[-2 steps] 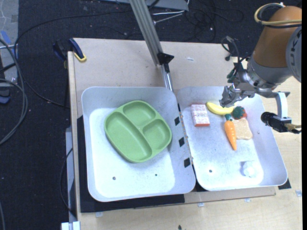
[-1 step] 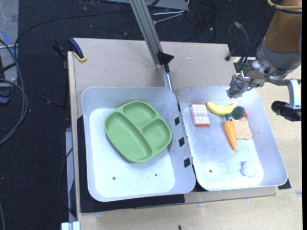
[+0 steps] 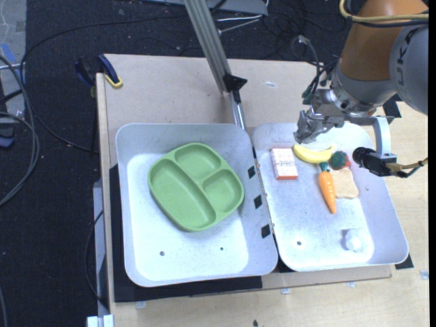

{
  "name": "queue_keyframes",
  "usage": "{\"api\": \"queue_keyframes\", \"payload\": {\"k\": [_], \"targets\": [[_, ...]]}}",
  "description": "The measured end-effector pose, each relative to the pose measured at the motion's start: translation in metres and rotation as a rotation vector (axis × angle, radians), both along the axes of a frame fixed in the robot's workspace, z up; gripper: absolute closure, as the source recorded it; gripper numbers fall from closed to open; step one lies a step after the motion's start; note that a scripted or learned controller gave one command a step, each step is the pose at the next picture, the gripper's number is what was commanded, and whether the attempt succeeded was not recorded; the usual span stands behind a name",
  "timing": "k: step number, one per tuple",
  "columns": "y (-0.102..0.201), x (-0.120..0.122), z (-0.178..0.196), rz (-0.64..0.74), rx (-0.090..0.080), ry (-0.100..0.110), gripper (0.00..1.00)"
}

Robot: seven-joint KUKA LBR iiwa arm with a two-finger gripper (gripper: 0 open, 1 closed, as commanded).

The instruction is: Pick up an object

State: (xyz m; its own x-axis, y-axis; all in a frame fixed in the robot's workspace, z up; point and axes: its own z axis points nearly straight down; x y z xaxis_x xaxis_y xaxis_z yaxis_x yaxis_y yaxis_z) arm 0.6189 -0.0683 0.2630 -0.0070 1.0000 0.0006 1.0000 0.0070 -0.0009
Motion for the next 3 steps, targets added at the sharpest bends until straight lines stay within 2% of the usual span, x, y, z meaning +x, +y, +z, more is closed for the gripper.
{"api": "queue_keyframes", "payload": {"k": [2,3], "targets": [[0.108,0.018,0.001,0.001,0.000,-0.003,1.00],[0.158,0.022,-0.020,0.000,0.000,0.001,1.00]]}}
